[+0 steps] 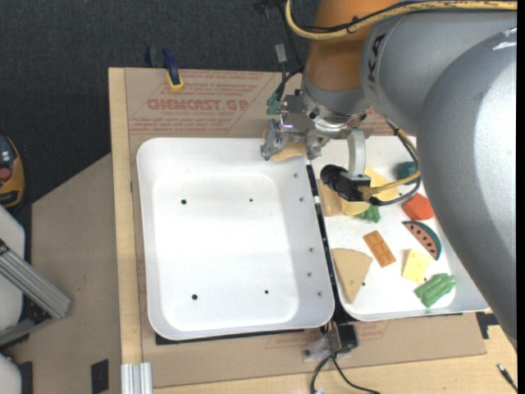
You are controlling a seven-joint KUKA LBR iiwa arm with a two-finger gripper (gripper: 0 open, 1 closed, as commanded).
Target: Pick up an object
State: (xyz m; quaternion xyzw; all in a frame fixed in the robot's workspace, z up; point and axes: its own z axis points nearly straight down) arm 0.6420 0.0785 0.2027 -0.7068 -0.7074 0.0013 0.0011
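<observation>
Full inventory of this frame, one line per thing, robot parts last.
left bin: 1, white, left on the board
right bin: 1, white, right, partly under the arm
tan wedge: 1, tan, right bin, near divider
orange block: 1, orange-brown, right bin
watermelon slice: 1, red with dark rind, right bin
yellow piece: 1, yellow, right bin
green piece: 1, green, right bin front
board: 1, brown, under bins
arm: 1, grey, orange band
gripper: 1, over the bins' back edge

My gripper (293,146) hangs at the left bin's (164,245) far right corner; toy food fills the right bin (385,306).
</observation>
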